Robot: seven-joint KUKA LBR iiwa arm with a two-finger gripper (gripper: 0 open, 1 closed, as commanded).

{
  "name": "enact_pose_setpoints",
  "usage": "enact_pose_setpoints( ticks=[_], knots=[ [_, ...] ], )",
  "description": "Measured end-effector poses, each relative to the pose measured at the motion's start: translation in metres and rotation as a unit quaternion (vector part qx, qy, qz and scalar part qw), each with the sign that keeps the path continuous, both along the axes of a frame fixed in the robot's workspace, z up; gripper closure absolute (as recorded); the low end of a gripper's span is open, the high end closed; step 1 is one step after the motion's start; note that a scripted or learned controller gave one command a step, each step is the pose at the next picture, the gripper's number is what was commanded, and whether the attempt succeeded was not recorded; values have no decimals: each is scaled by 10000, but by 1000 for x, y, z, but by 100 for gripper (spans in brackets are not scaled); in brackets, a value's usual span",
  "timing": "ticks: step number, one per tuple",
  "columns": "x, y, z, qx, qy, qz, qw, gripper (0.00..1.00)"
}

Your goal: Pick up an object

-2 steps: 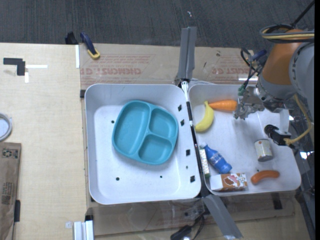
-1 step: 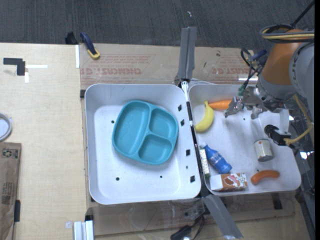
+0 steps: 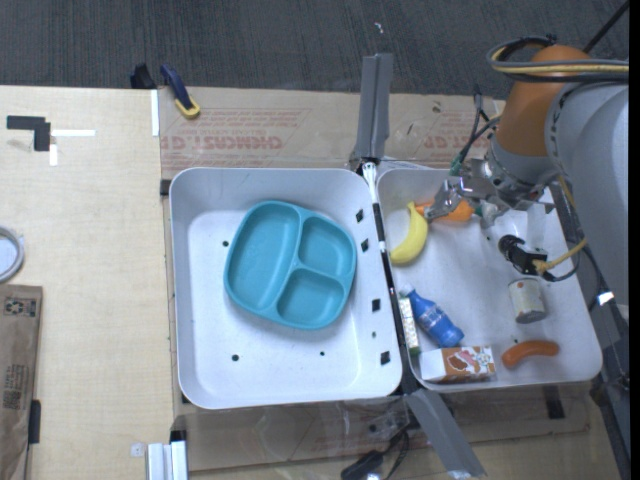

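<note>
In the right bin's [image 3: 575, 363] upper part the pincer [image 3: 462, 190], whose state I cannot tell, hangs just above an orange object [image 3: 447, 211], with the banana [image 3: 410, 236] toward its 8 o'clock, long axis running 1-to-7.

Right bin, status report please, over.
End effector low in right bin, far corner. Orange object under it, grasp unconfirmed. Banana close beside.

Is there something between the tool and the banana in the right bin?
Nothing visible blocks it. The tool is over the right bin, beside an orange object; the banana lies just to its left, with bare floor around it.
</note>
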State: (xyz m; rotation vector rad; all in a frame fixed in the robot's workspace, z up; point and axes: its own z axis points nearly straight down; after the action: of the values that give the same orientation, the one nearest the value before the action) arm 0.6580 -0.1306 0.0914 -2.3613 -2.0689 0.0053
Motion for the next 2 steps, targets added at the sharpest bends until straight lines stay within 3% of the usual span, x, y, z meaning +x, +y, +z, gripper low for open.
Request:
enact_pose_setpoints(
  ticks=[1, 2],
  knots=[
    [-3, -2, 8, -12, 56, 7, 10000, 100],
    [-4, -3, 6, -15, 85, 5, 10000, 0]
  ],
)
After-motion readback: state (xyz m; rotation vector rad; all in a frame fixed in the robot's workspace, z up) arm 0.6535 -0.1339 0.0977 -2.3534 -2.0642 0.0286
